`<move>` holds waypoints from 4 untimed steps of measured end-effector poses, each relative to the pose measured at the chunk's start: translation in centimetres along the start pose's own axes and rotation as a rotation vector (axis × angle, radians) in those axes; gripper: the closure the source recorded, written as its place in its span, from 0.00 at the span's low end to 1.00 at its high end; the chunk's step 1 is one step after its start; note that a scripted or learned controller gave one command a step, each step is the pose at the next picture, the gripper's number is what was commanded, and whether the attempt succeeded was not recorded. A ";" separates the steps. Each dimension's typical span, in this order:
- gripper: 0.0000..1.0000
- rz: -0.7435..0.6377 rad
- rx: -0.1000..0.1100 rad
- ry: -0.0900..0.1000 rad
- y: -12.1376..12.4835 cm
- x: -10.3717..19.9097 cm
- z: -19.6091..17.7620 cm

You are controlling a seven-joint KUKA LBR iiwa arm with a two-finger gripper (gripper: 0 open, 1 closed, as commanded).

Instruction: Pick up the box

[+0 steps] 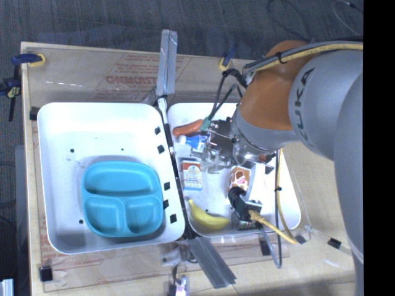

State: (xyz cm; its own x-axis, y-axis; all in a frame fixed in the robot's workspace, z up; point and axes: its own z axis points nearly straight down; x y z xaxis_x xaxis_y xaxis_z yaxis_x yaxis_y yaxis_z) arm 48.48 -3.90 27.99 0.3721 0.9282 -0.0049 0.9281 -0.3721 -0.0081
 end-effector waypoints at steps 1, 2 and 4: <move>1.00 0.141 -0.003 0.003 -2.6 4.5 5.4; 0.00 0.141 -0.003 0.003 -2.6 4.5 5.4; 0.00 0.267 -0.022 0.001 1.9 -5.8 18.6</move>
State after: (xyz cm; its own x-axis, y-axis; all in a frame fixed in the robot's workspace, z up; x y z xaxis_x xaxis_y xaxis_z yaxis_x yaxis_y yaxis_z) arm 47.89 -10.00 9.43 0.6039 0.7970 -0.0025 0.7970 -0.6038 0.0152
